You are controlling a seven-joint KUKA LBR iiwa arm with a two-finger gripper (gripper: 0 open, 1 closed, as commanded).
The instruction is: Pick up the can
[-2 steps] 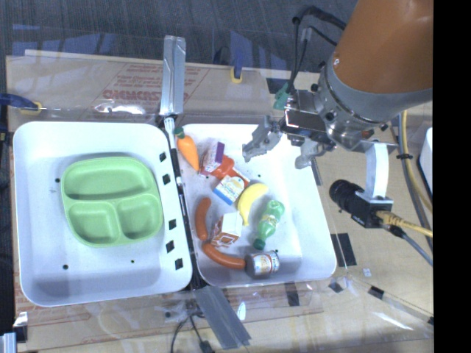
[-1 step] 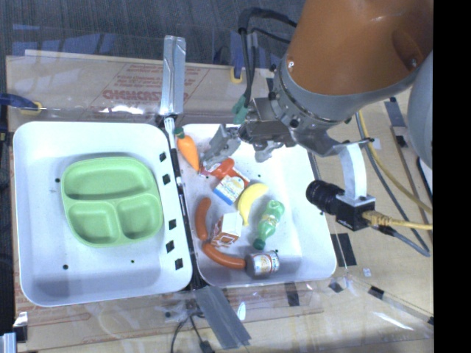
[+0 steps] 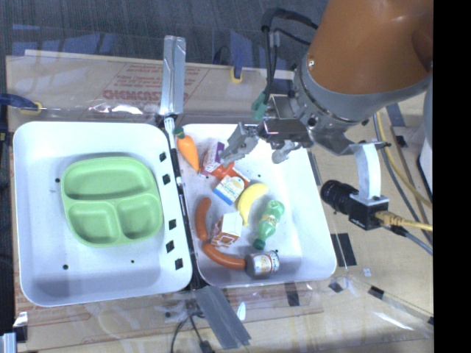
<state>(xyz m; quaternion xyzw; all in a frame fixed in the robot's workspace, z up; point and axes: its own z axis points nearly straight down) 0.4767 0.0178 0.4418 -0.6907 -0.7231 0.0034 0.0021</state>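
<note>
Claw (image 3: 259,147) hangs over the far end of the right bin (image 3: 318,226), above the cluttered items; its fingers are spread, with nothing between them. The can (image 3: 262,264) lies on its side at the near edge of that bin, touching a sausage (image 3: 221,257), just beside a green bottle (image 3: 268,223). Left bin (image 3: 29,197) holds a green divided tray (image 3: 112,199).

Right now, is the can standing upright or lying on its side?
On its side. The can lies in the right bin at its near edge, its round end facing right, beside a sausage.
</note>
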